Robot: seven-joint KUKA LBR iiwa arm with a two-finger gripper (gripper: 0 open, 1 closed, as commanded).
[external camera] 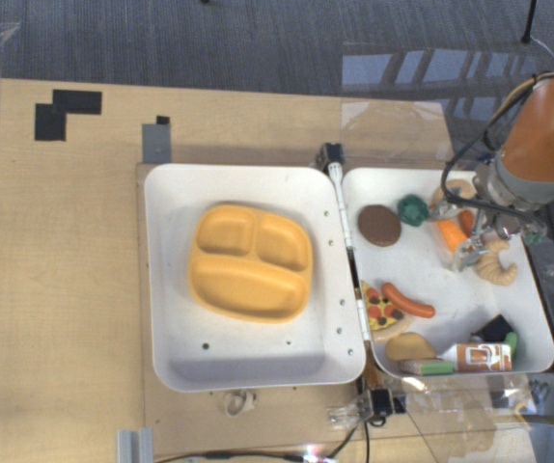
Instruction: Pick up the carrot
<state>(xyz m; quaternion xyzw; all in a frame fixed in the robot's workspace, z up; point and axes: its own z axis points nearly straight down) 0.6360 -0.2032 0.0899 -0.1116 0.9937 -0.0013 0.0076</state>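
1. Nearest my camera, along the front wall of the right bin (pixel 538 360), I see a small bottle (pixel 482 357) with an orange label lying on its side, with a green stick-shaped piece (pixel 429 367) just left of it and a tan potato-like lump (pixel 410 345) behind that.
2. A dark item with a green end (pixel 499 332) sits just behind the bottle, near the bin's right wall.
3. Further in, I make out a sausage (pixel 409 301) lying at a slant, with a pizza slice (pixel 381 312) touching its left side against the divider.
4. The carrot (pixel 452 233) lies in the back half of the right bin, right of a brown round disc (pixel 379 225) and a teal lump (pixel 413 209).
5. The gripper (pixel 474 249) is down in that bin just right of the carrot, under the orange band of the arm (pixel 544 133). I see the carrot beside the metal fingers rather than between them; whether they are apart or together I cannot tell from here.
6. A croissant-like pastry (pixel 497 270) rests just beside the gripper, towards the front right.
7. The left bin (pixel 166 258) carries a yellow divided tray (pixel 252 261), well apart from the carrot.
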